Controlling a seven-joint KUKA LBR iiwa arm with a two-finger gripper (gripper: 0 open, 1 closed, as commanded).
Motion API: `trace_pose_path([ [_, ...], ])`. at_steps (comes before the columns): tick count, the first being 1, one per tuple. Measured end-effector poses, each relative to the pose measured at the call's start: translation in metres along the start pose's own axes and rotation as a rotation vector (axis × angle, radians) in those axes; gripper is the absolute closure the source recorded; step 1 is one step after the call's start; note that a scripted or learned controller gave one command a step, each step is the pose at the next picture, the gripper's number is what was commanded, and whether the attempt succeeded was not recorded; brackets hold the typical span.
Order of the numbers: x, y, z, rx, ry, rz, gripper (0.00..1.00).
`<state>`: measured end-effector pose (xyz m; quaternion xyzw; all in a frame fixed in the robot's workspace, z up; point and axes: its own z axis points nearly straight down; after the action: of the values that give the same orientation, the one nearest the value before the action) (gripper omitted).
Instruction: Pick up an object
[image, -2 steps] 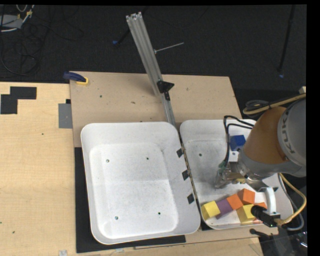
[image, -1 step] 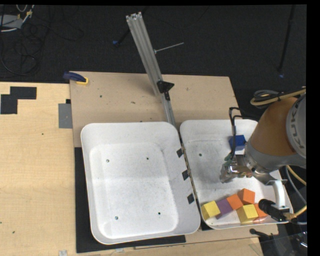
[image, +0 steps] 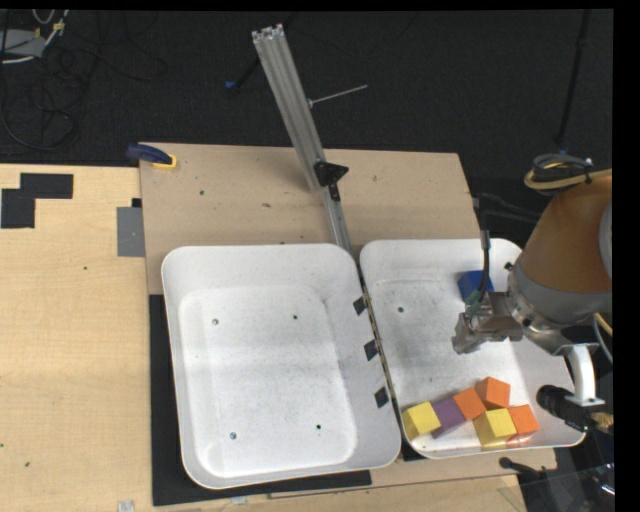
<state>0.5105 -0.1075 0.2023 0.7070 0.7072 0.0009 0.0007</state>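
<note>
Several blocks sit clustered in the right bin's near corner; we judge them light, stiff, best pinched across flat faces. Tool hovers nearby; we cannot tell its state.

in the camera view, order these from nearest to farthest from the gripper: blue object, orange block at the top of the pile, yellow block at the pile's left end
From the gripper:
1. Blue object, just above it in the right bin.
2. Top orange block, below it, slightly right.
3. Left-end yellow block, lower left, near the bin's bottom edge.

Fixed overhead camera, slanted down, both bins (side by side) framed
</note>
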Motion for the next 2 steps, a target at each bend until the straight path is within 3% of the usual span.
trace_pose_path([
  [1,0.0,0.0,-0.001,0.004,0.0,-0.002,1.0],
  [2,0.045,0.025,-0.013,0.003,0.002,-0.005,1.0],
])
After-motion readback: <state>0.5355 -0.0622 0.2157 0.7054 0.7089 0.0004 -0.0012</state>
